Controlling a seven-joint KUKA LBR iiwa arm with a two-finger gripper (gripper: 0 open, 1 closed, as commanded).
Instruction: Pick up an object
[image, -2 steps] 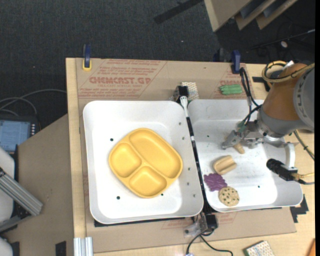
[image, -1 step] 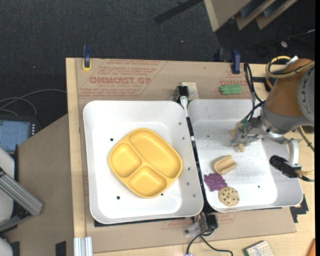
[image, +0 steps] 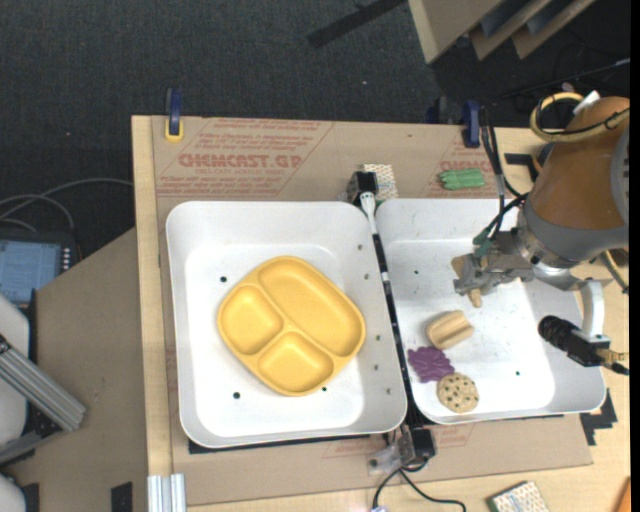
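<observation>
Two white bins sit side by side on the bench. The left bin (image: 190, 300) holds one yellow tray (image: 290, 325) with three compartments, lying at centre-left of the frame. The right bin (image: 430, 225) holds three small objects in its lower part: one tan bread roll (image: 449, 329), one purple grape bunch (image: 430, 363) just below it, and one cookie (image: 459, 392) at the bin's lower edge, just beside the grapes. My gripper (image: 476, 290) hangs at centre-right of the frame, above the right bin, up and to the right of the roll; I cannot tell how it stands, nor whether it touches anything.
</observation>
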